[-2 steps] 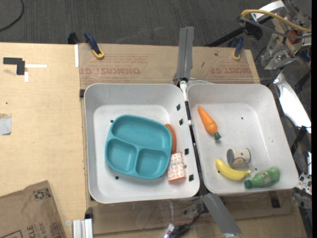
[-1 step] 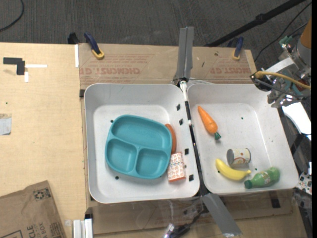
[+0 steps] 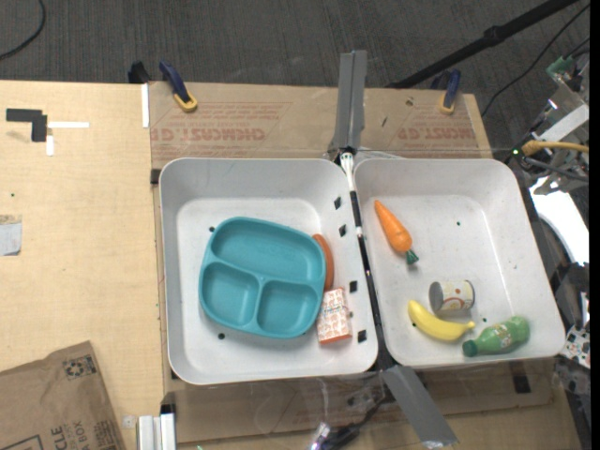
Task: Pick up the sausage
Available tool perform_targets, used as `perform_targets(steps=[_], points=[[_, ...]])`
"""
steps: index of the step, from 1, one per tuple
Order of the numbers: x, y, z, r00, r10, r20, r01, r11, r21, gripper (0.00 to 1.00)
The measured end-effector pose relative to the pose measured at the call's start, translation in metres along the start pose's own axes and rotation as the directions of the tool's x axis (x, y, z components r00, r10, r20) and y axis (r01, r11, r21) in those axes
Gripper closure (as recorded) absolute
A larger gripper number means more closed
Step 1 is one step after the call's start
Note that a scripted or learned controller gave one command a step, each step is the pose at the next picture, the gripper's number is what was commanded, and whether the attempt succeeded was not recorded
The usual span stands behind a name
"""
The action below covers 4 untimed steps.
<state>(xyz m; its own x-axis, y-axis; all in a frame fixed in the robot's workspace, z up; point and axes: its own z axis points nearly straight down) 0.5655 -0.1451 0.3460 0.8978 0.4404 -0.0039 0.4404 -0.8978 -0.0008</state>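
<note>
- The job is at its very start: the sausage (image 3: 324, 257) is not picked up yet
- The sausage is a thin orange-red thing lying right against the right edge of the blue plate (image 3: 246, 251), partly tucked under its rim
- It is in the same white bin (image 3: 169, 251) as the plate, in the thin gap between the plate and the wall on the plate's right
- A little carton (image 3: 335, 317) sits just below it, at the plate's bottom right corner
- I cannot tell if the pincer is apart or together, and nothing shows it holding the sausage
- I cannot tell how far the sausage is from the pincer; the arm comes in from the right, so I think it must cross the bin on the plate's right, past the carrot (image 3: 393, 227)
- Next, I think the pincer has to come down over the gap beside the plate and close across the thin sausage
- That spot is tight, so it could bump the plate, the wall or the carton
</note>
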Motion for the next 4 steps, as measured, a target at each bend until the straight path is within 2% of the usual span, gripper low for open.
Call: perform_targets(steps=[1,2,3,4], points=[[-0.002,0.084,-0.024,0.975,0.224,0.001,-0.224,0.975,0.001,1.00],[0.043,0.107,-0.032,0.986,0.164,0.000,-0.164,0.986,0.001,1.00],[-0.009,0.082,0.074,0.983,0.181,0.001,-0.181,0.983,0.003,1.00],[0.040,0.105,-0.010,0.968,0.250,-0.001,-0.250,0.968,0.001,1.00]])
